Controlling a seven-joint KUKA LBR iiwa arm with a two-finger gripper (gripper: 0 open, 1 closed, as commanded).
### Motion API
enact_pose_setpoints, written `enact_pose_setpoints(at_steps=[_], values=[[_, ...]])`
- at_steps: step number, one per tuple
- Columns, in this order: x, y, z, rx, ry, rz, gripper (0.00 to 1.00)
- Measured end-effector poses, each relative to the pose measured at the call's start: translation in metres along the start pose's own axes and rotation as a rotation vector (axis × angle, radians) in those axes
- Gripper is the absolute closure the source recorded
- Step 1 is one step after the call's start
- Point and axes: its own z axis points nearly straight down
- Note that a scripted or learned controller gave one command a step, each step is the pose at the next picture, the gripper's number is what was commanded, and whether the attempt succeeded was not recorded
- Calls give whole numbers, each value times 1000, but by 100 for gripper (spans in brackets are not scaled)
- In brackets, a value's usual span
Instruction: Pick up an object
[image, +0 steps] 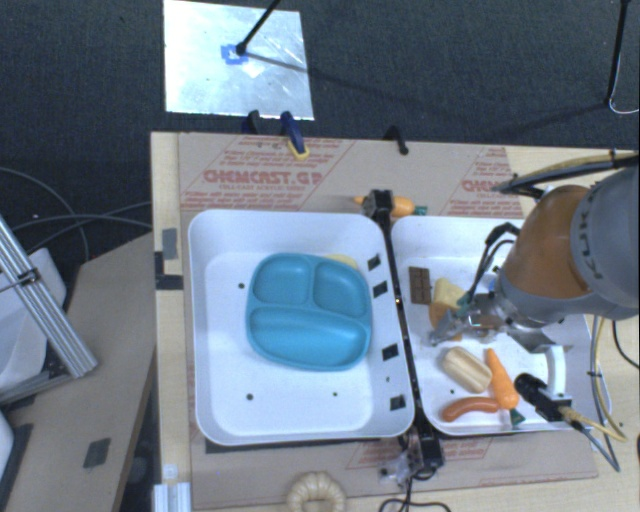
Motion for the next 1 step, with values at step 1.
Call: enact_pose_setpoints(at_steps=[1], values=[[0, 0, -1, -4, 0, 1, 0]])
